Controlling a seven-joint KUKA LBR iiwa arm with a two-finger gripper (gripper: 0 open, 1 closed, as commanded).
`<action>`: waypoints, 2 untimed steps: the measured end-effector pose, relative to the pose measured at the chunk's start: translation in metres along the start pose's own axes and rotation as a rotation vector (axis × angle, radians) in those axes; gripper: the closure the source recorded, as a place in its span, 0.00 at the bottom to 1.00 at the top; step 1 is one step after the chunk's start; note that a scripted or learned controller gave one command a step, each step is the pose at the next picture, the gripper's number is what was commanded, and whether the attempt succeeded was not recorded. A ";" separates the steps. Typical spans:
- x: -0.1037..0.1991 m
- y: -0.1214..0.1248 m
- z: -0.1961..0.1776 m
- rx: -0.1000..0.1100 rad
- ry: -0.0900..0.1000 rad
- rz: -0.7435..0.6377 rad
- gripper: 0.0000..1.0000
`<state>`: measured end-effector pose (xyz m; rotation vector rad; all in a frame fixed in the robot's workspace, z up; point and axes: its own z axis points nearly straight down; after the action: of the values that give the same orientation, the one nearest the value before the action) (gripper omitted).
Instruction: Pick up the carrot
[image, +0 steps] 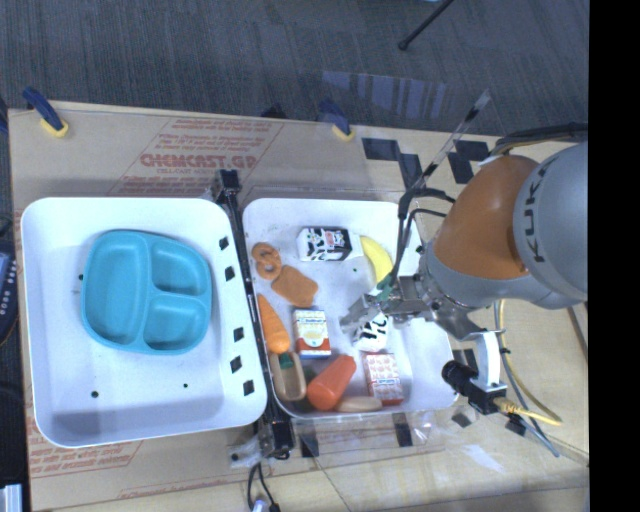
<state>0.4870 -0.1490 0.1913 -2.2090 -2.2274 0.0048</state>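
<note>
At the far left we see a blue clamp (45, 112) gripping the edge of the desk (150, 150), which is covered in brown cardboard printed with red lettering; beyond it the floor is dark grey carpet (200, 50). The left bin (40, 300) holds a blue divided tray (147, 291). Past the black clips where the two bins meet, the right bin (330, 206) is crowded. The carrot (273, 324) lies along its left wall, tip pointing away from us, just beside a small juice carton (312, 332). Above it sit a pretzel (266, 259) and a brown cookie-like piece (295, 287); below it lies a red-orange sausage shape (331, 383). Further right we find a black-and-white milk carton (325, 243), a banana (377, 259) and a red snack packet (381, 377). The hand (372, 318) hovers over a cow-patterned item, well apart from the carrot; we cannot tell how it is set. At the right looms the grey arm (550, 240) with its orange band.
</note>
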 end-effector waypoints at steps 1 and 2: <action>-0.014 0.084 -0.045 -0.008 -0.003 -0.003 0.00; 0.051 0.084 0.100 -0.003 -0.002 -0.015 0.00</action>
<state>0.5699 -0.0976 0.0914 -2.1949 -2.2463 0.0027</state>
